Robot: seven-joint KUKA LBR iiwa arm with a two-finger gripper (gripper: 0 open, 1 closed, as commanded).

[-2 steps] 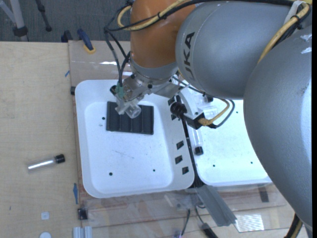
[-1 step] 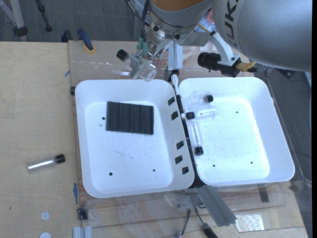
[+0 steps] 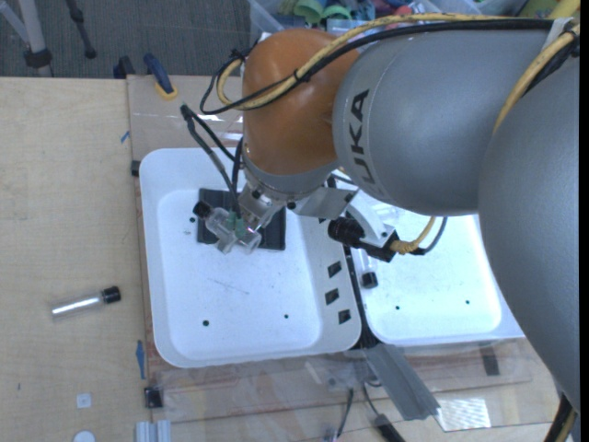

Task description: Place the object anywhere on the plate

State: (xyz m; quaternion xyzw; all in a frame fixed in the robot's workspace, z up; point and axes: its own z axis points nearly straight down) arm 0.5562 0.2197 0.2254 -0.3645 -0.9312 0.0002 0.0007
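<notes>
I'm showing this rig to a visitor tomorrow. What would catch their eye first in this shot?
The big grey KUKA arm with its orange band dominates, sweeping in from the right over both bins. Its gripper sits low in the left white bin, over a small dark plate. Off on the wooden bench to the left lies a clear tube with a black cap.
</notes>
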